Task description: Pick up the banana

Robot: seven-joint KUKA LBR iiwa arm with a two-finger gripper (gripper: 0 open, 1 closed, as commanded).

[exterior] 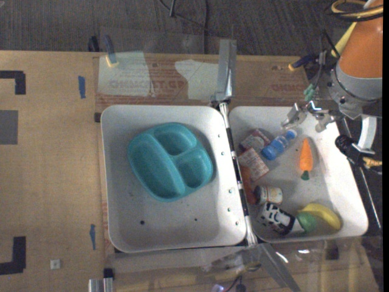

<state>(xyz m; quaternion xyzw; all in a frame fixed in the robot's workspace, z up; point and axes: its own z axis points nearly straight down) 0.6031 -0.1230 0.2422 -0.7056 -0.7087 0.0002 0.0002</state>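
Observation:
The yellow banana point(324, 215) lies in the near right corner of the right bin point(346, 175), touching a green item point(307, 222) at its left end. My gripper point(306, 120) hovers over the far side of that bin, well behind the banana, just above an orange carrot point(306, 158) and a blue bottle point(278, 145). Its two fingers are spread apart with nothing between them.
Also in the right bin are two snack packets point(253, 163), a small can point(269, 194) and a black-and-white toy point(277, 218) left of the banana. A teal divided plate point(171, 161) rests in the left bin point(121, 212). A metal divider point(234, 163) runs between the bins.

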